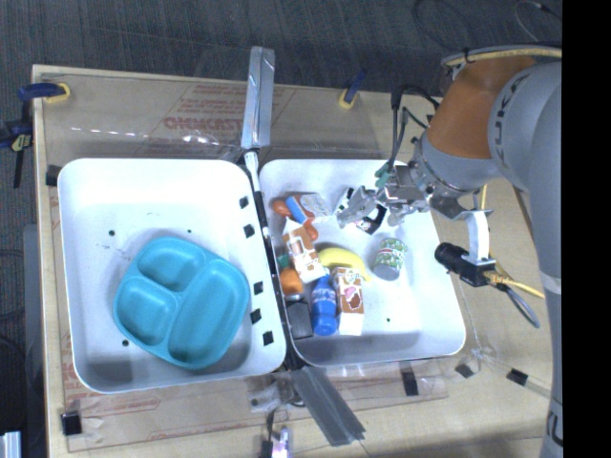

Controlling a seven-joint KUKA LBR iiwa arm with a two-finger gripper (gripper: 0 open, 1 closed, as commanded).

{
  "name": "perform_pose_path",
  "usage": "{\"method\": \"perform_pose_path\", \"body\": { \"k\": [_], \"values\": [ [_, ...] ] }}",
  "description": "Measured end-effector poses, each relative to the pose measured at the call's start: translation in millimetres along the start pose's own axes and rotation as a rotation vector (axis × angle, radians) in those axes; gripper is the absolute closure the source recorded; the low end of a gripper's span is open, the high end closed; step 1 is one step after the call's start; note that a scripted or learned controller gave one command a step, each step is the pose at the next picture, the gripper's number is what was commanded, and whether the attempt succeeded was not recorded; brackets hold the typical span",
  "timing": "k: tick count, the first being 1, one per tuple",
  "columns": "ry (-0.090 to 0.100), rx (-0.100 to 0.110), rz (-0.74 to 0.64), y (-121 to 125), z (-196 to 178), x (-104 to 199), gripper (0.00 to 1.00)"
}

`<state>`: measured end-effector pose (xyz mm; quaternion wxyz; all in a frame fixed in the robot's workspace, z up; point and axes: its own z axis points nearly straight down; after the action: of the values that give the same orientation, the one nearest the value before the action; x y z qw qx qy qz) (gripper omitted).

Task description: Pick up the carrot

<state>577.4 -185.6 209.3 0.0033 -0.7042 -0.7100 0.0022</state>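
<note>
The arm [520, 132] runs off the right edge. The end effector's [368, 210] fingers are too small to read. The carrot [289, 280] sits half buried under cartons.

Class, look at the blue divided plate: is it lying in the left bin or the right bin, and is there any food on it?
The blue divided plate lies in the left bin, its three compartments facing up and bare of food.

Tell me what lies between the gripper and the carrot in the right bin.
Nothing stands directly between them. The gripper hangs over the right bin's upper middle; the carrot lies to its left near the divider, across bare white floor. A blue piece and a carton crowd the carrot's lower side.
</note>
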Motion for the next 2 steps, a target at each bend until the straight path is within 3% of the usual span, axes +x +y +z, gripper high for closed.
{"method": "perform_pose_path", "body": {
  "k": [1, 2],
  "values": [
    [-0.003, -0.017, -0.025, -15.8, 103.3, 60.4, 0.0],
    [-0.026, -0.042, -0.006, -46.7, 107.2, 78.7, 0.0]
  ]
}}
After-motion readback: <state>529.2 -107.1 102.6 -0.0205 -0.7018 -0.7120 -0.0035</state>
